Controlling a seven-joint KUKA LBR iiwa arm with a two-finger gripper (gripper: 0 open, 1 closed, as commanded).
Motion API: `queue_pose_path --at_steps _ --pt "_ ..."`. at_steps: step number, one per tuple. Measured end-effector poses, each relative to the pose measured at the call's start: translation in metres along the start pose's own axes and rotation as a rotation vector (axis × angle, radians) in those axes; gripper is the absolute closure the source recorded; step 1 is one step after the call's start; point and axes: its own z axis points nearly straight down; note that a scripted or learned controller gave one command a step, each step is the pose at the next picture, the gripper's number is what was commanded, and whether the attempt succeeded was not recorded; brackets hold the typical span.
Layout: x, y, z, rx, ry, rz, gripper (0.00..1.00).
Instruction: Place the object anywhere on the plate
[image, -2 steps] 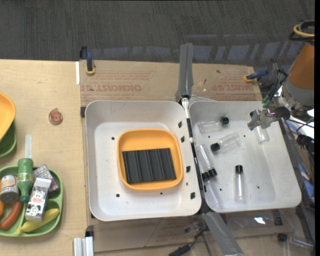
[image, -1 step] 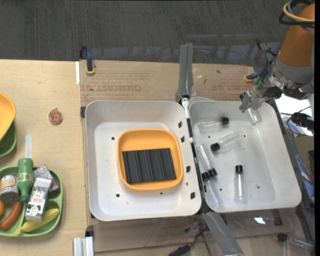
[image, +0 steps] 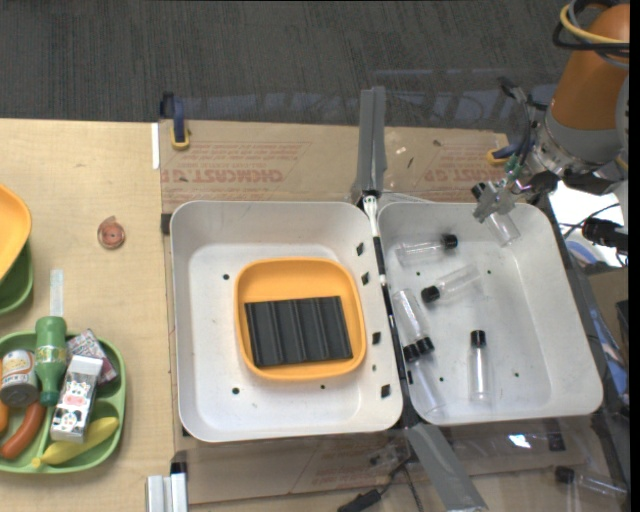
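Observation:
An orange plate (image: 300, 271) lies in the middle of the left bin (image: 200, 330). A black ridged rectangular object (image: 303, 331) lies flat on the plate and covers most of its floor. My gripper (image: 497, 207) hangs over the far right corner of the right bin (image: 545, 330), well away from the plate. It is small and partly blurred against the bin's rim, and nothing visible hangs from it.
Several clear vials with black caps lie in the right bin, one (image: 425, 247) near the gripper and one (image: 480, 366) near the front. On the wooden bench to the left are a green tray (image: 105, 440) of toy food, a yellow bowl (image: 10, 240) and a small pink disc (image: 111, 233).

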Motion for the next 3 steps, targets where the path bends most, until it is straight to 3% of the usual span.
queue_pose_path --at_steps 2,3 --pt "0.021 0.007 0.017 0.001 0.002 -0.291 1.00" --pt "0.041 0.014 -0.011 -0.003 0.000 -0.547 1.00"
